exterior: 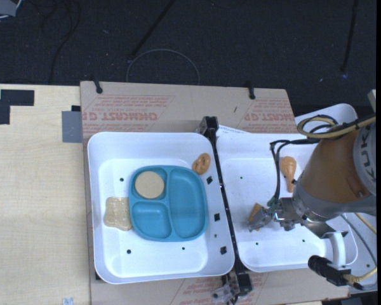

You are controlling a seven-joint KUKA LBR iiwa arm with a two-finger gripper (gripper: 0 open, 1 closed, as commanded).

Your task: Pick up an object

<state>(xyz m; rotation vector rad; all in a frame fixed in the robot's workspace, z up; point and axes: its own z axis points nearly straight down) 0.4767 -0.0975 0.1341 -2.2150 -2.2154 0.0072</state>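
The wooden bench (pixel 32 189) bears a cardboard sheet (pixel 178 107) under two white bins (pixel 101 170).

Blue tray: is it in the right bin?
No. The blue tray lies in the left bin, with a round tan piece in its upper-left compartment.

My two-finger gripper (pixel 259 219) hung in the shallow white right bin (pixel 254 259); the blue plastic divided tray (pixel 178 215) lay in the shallow white left bin (pixel 108 259).
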